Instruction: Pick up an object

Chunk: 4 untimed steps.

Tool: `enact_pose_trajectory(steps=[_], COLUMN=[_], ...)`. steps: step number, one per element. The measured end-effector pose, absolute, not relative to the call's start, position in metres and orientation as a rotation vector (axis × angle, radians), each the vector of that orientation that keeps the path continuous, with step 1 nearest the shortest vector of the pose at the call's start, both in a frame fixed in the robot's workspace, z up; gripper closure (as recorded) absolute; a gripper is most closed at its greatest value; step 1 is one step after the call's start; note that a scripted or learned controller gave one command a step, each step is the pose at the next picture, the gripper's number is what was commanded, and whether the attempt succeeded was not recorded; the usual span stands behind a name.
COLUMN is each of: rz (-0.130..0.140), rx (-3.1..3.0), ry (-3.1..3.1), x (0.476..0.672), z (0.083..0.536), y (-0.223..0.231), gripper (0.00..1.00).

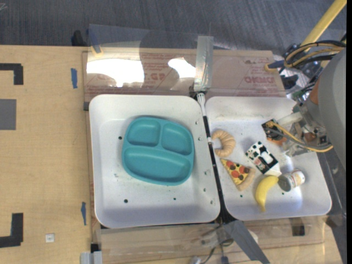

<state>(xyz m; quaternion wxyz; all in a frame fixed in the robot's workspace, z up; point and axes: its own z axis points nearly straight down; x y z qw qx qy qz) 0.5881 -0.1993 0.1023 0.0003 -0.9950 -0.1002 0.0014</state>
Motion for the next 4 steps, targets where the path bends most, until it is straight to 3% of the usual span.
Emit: enact_pose_trajectory(steps=[1, 2, 3, 4], rz=[-0.008, -0.002, -0.003, 0.015], rx=[-3.121, -3.115, -3.110, -3.107], ry=[-0.331, -0.424, -0.368, -0.326], x=[0.636, 0.629, 0.571, 0.631], z=[0.087, 0.127, 0.087, 0.085], y=[-0.092, -0.184, -0.214, -0.216], gripper=[1.00, 1.00, 1.00, 1.00])
